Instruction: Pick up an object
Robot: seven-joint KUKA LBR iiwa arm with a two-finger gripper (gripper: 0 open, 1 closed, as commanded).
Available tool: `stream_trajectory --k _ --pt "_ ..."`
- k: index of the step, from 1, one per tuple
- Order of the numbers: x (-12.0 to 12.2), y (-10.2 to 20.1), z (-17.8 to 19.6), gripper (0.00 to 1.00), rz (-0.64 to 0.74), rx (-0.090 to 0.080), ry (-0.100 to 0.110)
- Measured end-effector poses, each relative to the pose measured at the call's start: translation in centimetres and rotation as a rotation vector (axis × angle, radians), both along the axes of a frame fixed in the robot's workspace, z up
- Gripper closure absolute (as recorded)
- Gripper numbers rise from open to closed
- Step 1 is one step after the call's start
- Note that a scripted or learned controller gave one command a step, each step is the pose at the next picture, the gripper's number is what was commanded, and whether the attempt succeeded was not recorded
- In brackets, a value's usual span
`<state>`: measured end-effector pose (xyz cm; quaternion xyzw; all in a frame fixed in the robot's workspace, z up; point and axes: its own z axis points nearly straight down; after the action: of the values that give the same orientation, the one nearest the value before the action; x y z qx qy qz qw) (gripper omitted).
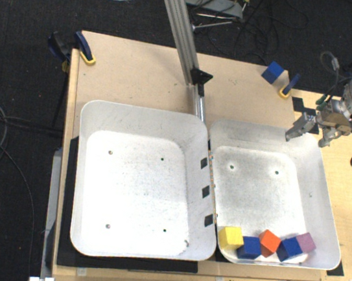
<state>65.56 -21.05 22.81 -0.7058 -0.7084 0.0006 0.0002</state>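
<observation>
Several small blocks lie in a row along the near edge of the right bin (324, 204): a yellow block (231, 236), a blue block (250, 247), an orange block (269, 242), a second blue block (290, 248) and a purple block (306, 242). My gripper (313, 133) hangs over the bin's far right corner, well away from the blocks. Its two fingers are spread apart with nothing between them.
The left bin (88, 156) sits beside the right one. A blue block (273, 72) rests on the bench at the back right. A slanted metal pole (183, 29) crosses the back of the bench. Clamps (85, 49) grip the bench's far left corner.
</observation>
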Motion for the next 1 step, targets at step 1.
stream_trajectory --k 1 --pt "-1.05 4.88 -8.4 0.0 0.003 0.004 0.007"
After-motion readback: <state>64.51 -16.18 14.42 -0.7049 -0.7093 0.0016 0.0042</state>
